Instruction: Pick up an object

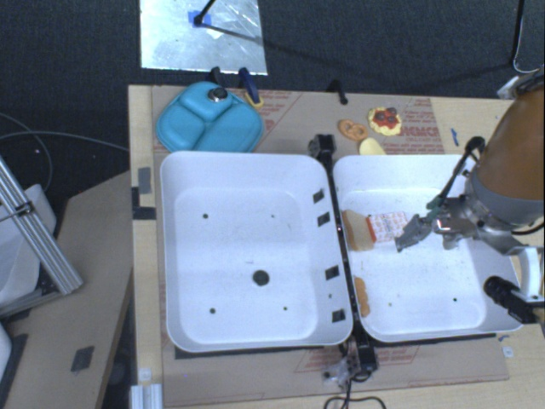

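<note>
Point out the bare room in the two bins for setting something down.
The left bin is bare floor almost throughout, bar a dark spot near its middle. In the right bin, the near right floor is free. Its left side is crowded: the red-and-white packet, a bread-like piece, another piece by the divider, and the gripper.

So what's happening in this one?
A robot arm reaches into the right bin, its gripper just beside a small red-and-white packet lying on the bin floor next to a tan bread-like item. Nothing has been lifted yet. The left bin isn't being worked on.
</note>
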You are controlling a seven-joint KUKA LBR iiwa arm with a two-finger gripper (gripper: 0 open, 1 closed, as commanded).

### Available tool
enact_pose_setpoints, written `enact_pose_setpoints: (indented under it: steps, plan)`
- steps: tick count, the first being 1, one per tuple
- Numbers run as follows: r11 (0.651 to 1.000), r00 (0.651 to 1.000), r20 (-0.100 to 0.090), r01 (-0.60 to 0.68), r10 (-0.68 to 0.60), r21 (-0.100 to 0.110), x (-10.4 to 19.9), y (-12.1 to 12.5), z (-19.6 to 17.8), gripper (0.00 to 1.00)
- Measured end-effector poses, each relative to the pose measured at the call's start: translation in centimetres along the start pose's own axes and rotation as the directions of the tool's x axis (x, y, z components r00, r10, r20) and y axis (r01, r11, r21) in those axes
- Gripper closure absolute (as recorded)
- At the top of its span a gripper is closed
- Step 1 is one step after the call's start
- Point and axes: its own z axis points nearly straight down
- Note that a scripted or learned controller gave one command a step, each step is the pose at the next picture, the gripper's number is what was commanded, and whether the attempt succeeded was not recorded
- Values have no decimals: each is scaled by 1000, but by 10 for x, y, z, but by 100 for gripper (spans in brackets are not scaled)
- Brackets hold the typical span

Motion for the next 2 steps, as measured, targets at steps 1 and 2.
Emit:
enact_pose_setpoints:
  steps: [1, 2]
  plan:
    - [1000, 1000, 1, 4, -4, -1, 1, 95, 77, 0]
    - [1000, 1000, 0, 10, -10, -7, 93, 143, 53, 0]
